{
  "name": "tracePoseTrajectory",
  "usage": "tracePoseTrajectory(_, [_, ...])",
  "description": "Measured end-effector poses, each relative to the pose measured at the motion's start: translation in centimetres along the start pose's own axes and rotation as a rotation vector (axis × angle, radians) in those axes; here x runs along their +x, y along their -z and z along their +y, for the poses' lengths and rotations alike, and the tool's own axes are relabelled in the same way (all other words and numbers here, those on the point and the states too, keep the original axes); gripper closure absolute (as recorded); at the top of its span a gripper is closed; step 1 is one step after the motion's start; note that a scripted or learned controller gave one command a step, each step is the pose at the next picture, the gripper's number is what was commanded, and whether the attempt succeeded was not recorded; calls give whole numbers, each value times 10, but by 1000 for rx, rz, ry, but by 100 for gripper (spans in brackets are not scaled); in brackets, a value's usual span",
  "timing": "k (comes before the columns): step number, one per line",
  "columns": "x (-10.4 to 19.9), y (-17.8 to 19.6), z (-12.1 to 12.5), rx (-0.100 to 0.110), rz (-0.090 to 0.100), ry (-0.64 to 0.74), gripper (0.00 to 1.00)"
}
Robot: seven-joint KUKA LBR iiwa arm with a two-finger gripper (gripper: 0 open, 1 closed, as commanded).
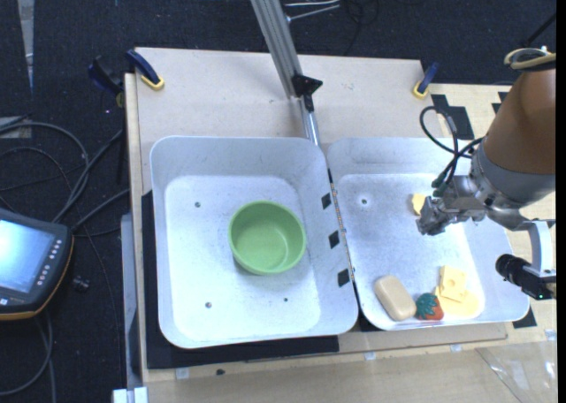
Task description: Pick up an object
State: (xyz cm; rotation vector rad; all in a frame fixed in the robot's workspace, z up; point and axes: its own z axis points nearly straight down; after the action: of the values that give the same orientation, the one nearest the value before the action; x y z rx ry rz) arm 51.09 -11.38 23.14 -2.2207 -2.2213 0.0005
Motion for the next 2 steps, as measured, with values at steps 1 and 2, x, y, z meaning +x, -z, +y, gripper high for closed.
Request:
tracePoseTrajectory(1, [0,0,0,0,0,0,0])
tracePoseTrajectory(2, [8,-53,6,4,1,0,0])
